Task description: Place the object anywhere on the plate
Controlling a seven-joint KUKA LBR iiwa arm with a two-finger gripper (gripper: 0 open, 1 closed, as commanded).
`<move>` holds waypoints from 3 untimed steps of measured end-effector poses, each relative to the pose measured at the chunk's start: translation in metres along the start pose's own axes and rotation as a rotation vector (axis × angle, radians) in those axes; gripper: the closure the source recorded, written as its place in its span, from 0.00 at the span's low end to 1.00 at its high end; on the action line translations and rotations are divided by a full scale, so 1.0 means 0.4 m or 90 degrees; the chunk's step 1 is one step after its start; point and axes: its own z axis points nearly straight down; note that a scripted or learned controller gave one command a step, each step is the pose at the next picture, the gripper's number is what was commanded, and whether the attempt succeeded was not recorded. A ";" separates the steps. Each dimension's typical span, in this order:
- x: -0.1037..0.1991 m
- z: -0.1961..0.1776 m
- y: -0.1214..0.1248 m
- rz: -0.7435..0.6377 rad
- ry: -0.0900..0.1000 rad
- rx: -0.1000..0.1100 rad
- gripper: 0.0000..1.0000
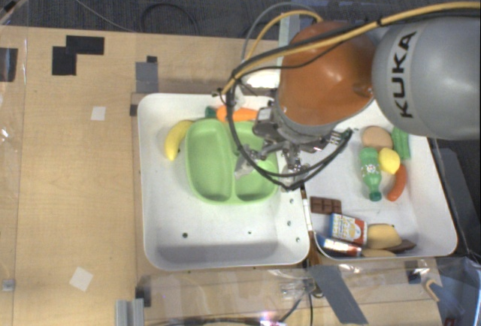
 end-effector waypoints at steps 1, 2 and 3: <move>-0.005 -0.032 -0.005 0.002 -0.004 0.005 1.00; 0.074 0.000 0.164 -0.093 0.001 0.000 1.00; 0.239 -0.104 0.110 -0.401 0.002 0.002 1.00</move>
